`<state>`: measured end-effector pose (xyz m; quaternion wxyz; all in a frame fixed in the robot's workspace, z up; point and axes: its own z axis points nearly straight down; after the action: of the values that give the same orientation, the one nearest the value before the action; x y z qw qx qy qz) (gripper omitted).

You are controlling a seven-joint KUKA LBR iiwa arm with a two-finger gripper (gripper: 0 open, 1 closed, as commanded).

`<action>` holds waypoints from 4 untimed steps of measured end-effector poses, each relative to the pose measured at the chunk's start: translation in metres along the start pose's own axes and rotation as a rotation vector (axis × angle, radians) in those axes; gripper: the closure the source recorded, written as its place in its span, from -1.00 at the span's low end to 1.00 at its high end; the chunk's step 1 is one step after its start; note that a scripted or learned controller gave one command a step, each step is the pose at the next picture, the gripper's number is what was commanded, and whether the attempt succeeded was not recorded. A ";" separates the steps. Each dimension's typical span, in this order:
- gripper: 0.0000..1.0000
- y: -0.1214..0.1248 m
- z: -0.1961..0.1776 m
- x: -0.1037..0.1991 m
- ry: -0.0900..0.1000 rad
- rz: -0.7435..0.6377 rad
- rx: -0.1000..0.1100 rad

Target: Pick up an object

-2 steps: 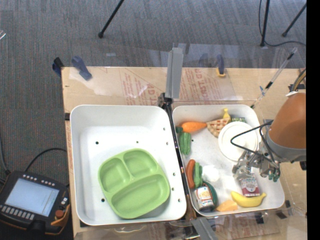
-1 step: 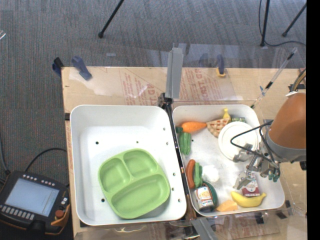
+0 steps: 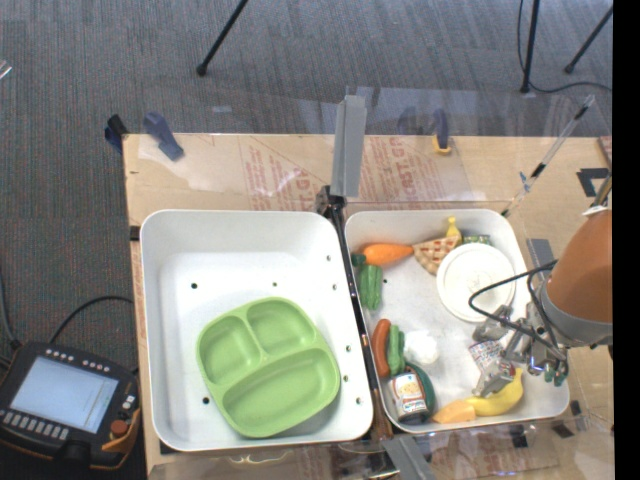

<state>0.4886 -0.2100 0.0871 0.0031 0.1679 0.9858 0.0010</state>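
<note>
The claw [image 3: 505,360] hangs low at the right bin's [image 3: 425,218] 4 o'clock corner, just above the banana [image 3: 500,399]; its opening cannot be told. Open floor lies mid-bin, between the plate [image 3: 476,280] and bottle [image 3: 408,393].

A grey carpet [image 3: 150,58] with a fine ribbed weave covers the floor around the brown bench [image 3: 240,168]. Beyond the bench's far edge, thin black stand legs [image 3: 228,23] cross the carpet. On the floor near the bench's near left corner lies a handheld control pendant [image 3: 60,400] with a lit screen.
</note>
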 end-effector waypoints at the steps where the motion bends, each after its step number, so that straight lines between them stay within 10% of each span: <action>1: -1.00 0.001 -0.002 0.005 -0.011 -0.009 -0.001; 2: -1.00 0.015 0.003 -0.047 0.010 -0.072 0.001; 4: -1.00 0.000 -0.002 0.005 -0.010 -0.031 -0.001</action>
<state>0.4838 -0.2086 0.0891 0.0082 0.1524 0.9883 0.0007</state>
